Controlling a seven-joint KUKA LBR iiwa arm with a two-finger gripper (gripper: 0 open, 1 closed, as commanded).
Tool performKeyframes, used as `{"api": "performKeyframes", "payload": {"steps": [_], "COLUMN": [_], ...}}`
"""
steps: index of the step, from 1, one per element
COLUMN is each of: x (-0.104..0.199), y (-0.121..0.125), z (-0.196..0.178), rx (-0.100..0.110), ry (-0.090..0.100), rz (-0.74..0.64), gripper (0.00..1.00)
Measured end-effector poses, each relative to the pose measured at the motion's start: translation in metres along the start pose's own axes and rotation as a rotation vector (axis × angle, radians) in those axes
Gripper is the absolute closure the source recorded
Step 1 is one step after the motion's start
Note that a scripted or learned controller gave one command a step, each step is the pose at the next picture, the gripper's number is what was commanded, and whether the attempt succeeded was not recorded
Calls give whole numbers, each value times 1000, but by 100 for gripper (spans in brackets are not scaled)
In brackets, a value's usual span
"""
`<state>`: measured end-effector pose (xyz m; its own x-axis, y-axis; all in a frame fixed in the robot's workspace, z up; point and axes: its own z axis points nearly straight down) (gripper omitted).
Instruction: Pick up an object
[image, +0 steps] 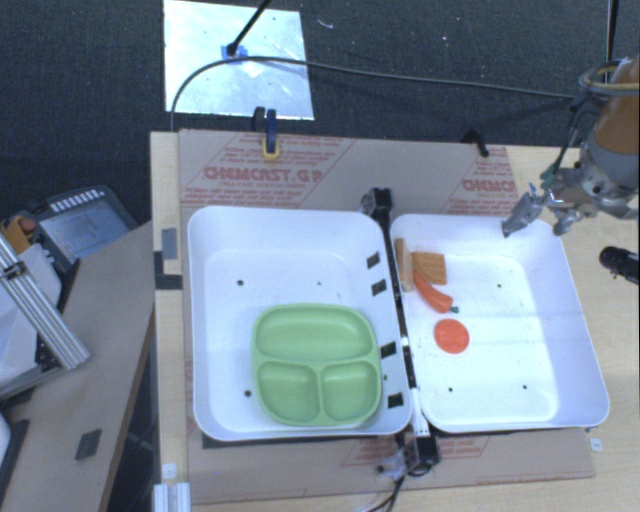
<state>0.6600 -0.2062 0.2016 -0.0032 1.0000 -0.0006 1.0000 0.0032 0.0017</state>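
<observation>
Camera view showed the gripper open and unladen at upper right, above the right bin's far rim.

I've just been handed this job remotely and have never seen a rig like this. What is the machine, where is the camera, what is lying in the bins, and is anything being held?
This is one fixed camera above the bench, looking down at a slant. The machine is a grey robot arm reaching in from the right; its end effector, a two-finger grasping tool, hangs over the far right corner of the right bin with its fingers apart and nothing between them. Two shallow white bins sit side by side. The left bin holds a green divided plate. The right bin holds four small things near its left side: a thin tan stick, a tan block, an orange carrot-like piece and an orange disc.
</observation>
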Motion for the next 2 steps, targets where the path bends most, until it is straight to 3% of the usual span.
{"api": "performKeyframes", "payload": {"steps": [2], "x": [7], "y": [1], "z": [111], "rx": [0], "ry": [0], "rz": [-4], "gripper": [0]}}
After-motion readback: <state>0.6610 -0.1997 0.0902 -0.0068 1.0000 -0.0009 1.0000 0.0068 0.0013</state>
